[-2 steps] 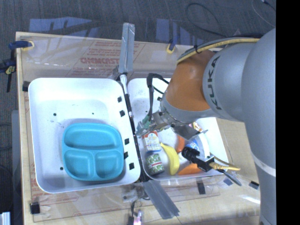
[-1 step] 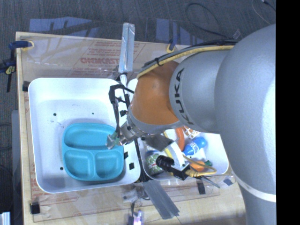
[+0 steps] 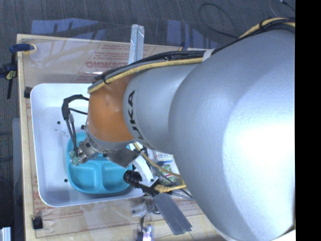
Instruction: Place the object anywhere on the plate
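At the far left a blue clamp (image 3: 21, 47) grips the bench corner. Next comes the white bin (image 3: 42, 134), its bare floor open along the left side. Inside it, toward the lower middle, lies the blue plate (image 3: 98, 177), a divided tray with rounded compartments, resting flat on the bin floor. The arm (image 3: 210, 134) reaches in from the right, its orange band (image 3: 105, 112) sitting directly above the plate's upper part, black cables looping off its left side. The gripper (image 3: 79, 157) hangs below the band at the plate's upper left edge, mostly hidden by the wrist; whether it is spread or closed cannot be told. The object to be placed cannot be made out, so its position relative to the gripper is unclear.
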Tool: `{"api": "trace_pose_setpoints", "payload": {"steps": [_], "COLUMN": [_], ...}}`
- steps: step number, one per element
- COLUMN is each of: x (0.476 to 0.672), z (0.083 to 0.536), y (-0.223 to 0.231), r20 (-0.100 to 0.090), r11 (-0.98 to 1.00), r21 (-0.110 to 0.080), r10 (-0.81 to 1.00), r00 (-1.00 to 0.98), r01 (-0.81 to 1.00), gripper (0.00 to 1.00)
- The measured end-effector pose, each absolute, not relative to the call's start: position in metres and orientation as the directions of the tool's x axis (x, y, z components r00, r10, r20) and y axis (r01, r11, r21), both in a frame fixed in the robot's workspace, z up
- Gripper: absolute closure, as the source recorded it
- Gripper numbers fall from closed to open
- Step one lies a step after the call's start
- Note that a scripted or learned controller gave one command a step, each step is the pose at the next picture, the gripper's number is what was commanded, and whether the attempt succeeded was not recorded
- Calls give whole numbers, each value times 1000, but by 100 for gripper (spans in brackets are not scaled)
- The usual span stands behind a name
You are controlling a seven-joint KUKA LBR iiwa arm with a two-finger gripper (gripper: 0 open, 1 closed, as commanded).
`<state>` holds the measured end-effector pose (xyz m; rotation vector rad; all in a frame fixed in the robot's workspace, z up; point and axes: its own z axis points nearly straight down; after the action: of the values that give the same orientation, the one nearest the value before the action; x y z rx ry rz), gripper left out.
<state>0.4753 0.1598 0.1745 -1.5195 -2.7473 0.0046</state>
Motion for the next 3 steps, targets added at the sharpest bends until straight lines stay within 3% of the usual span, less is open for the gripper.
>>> {"api": "trace_pose_setpoints", "payload": {"steps": [1, 2, 3], "x": [475, 517, 480], "z": [93, 200, 93], "y": [169, 208, 153], "r20": [2, 0, 5], "r11": [284, 423, 757], "r21": [-5, -3, -9], "r10": [959, 906, 654], "r00": [-284, -423, -757], "r01": [959, 906, 654], "gripper": [100, 100, 100]}}
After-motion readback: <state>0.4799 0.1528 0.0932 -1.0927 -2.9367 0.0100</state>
